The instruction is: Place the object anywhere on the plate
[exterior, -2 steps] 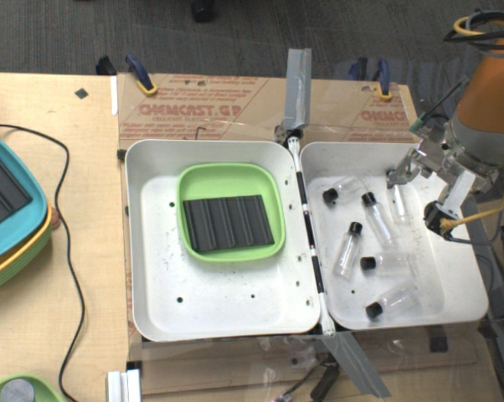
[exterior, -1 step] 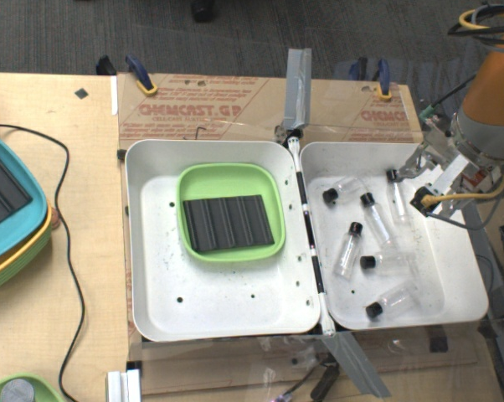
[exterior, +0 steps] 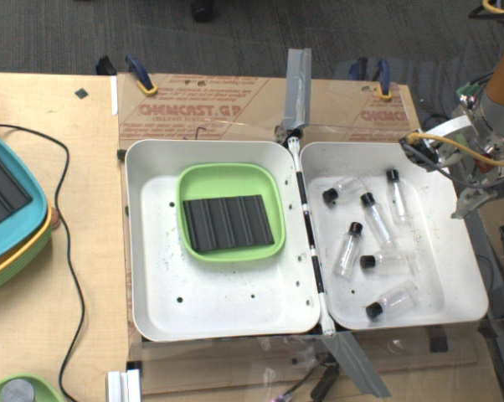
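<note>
- Camera view shows the task's things, small clear vials (exterior: 349,248) with black caps, lying loose on the floor of the right bin (exterior: 453,308).
- I count about six black caps; the glass bodies are transparent against the white floor, so their outlines are hard to follow.
- One vial near the lower edge of the bin (exterior: 392,300) is almost invisible except for its cap, and its exact length I cannot tell.
- Two vials in the middle lie close together, and I cannot tell if they touch.
- The green plate (exterior: 269,182) sits in the left bin (exterior: 151,291), toward its upper half, well apart from the vials.
- A dark ribbed insert (exterior: 228,223) covers most of the plate's floor, so only the green rim and border show.
- None of the vials is on the plate.
- The arm (exterior: 491,99) comes in at the right edge and is cut off by the frame; I see grey parts, an orange band and yellow cables.
- The gripper (exterior: 474,195) is partly visible beside the right bin's right rim, above the bench; I cannot tell its state, and nothing is visibly held in it.
- On the left of the bench a stack of teal and yellow trays (exterior: 13,216) is cut off by the frame edge, with a black cable (exterior: 68,249) running beside it.
</note>
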Robot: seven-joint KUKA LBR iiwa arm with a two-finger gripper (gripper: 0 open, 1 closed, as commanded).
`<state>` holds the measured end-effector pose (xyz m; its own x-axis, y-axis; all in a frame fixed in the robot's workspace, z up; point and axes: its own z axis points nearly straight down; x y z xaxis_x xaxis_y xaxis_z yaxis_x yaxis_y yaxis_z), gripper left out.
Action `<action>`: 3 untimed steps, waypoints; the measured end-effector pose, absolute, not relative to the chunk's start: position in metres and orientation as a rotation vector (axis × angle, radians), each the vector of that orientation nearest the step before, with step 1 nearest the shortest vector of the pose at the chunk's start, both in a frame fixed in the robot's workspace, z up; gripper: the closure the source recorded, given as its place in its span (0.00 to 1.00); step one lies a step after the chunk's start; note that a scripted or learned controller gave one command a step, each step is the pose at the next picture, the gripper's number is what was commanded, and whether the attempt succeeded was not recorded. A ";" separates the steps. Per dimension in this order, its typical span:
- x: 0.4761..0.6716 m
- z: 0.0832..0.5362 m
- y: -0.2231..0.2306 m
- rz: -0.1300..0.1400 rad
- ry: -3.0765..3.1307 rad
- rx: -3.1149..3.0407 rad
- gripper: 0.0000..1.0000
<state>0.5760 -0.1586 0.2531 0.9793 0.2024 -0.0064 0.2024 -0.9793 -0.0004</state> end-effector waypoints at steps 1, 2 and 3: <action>0.560 0.255 -0.144 -0.010 0.330 3.125 0.00; 0.560 0.255 -0.134 -0.010 0.320 3.125 0.00; 0.560 0.251 -0.130 -0.008 0.319 3.126 0.00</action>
<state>0.5597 -0.1303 0.2510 0.9794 0.2020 -0.0049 0.2020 -0.9794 -0.0007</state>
